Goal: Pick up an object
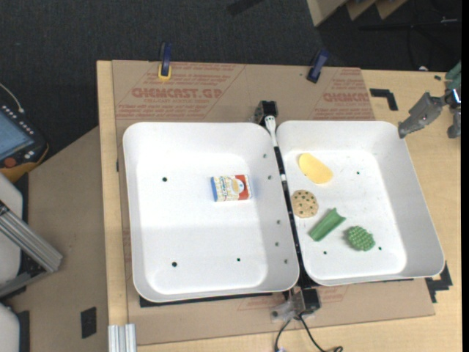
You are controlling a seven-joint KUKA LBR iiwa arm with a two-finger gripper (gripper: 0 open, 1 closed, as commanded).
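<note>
Bench front edge: a black clip with trailing cable (297, 308) sits at the seam where the two bins meet, nearest the camera.

Left bin (146, 270): holds one item, a small blue-and-white carton (231, 188), lying flat near the bin's middle, slightly toward the far side. Wide bare floor on every side of it; well apart from all four walls.

Right bin (418, 226): four items, clustered in the half toward the shared wall.
- Yellow oval piece (316, 168), farthest back, near the dividing wall.
- Round cookie (304, 203), just in front of the yellow piece and close to the dividing wall.
- Green wedge-shaped piece (325, 224), lying at a slant, just right of and in front of the cookie.
- Green bumpy round piece (360, 238), just beside the wedge's right end; touching or not, cannot tell.
The right half and front strip of this bin's floor are bare.

Gripper (423, 113): at the view's right edge, outside the right bin beyond its far right corner, over the cardboard. Whether it is spread or closed, cannot tell. Nothing visibly gripped.

Two clamps (165, 62) pin the cardboard's far edge.
</note>
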